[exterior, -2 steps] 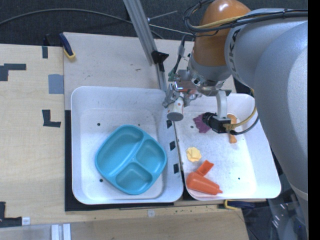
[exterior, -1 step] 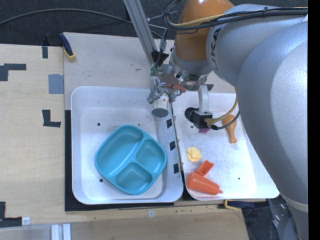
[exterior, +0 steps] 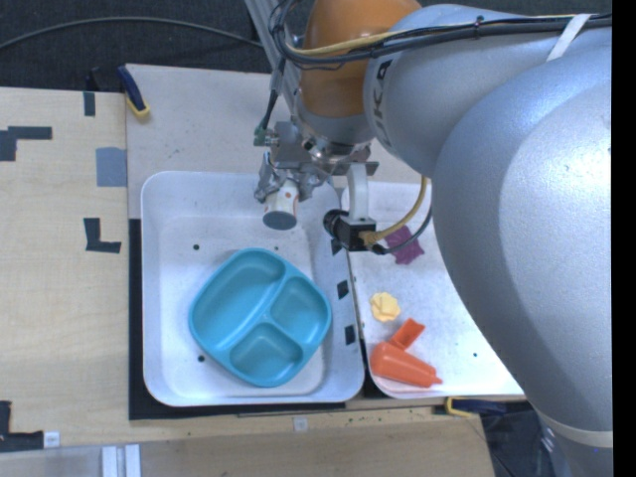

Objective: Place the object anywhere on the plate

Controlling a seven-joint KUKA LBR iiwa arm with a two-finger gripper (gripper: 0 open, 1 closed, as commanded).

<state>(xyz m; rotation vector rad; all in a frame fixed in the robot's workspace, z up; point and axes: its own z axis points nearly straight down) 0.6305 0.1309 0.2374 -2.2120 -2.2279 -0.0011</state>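
Blue plate (exterior: 260, 316) in left bin (exterior: 159, 266), jaws (exterior: 279, 199) above, gripping small cylinder (exterior: 282, 210)

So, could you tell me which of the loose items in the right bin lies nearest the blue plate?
The small yellow piece, near the divider, lies closest to the blue plate. The orange carrot-like toy sits lower, and the purple piece higher.

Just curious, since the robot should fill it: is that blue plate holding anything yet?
Empty. The blue plate shows three bare compartments; the gripper hangs beyond its far edge.
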